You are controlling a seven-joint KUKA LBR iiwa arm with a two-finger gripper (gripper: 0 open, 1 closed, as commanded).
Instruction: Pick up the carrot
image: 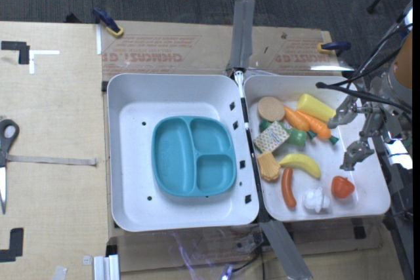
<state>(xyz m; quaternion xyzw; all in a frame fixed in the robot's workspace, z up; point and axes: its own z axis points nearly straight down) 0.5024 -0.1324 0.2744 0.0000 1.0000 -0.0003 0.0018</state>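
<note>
We find one piece of lettering. It stands on the cardboard sheet (216, 49) that lies beyond the two bins, at about 12 o'clock from the left bin (125, 141). Red block print runs across it in two patches, one at 11 o'clock of the grey tape strip (243, 29), one at 1 o'clock of the right bin (374, 206). Both patches appear upside down and mirrored from our side. We cannot make out any whole word; letters are too small and faint. The blue plate (193, 155), the toy food and the bench (46, 141) carry no print that we can read.
</note>
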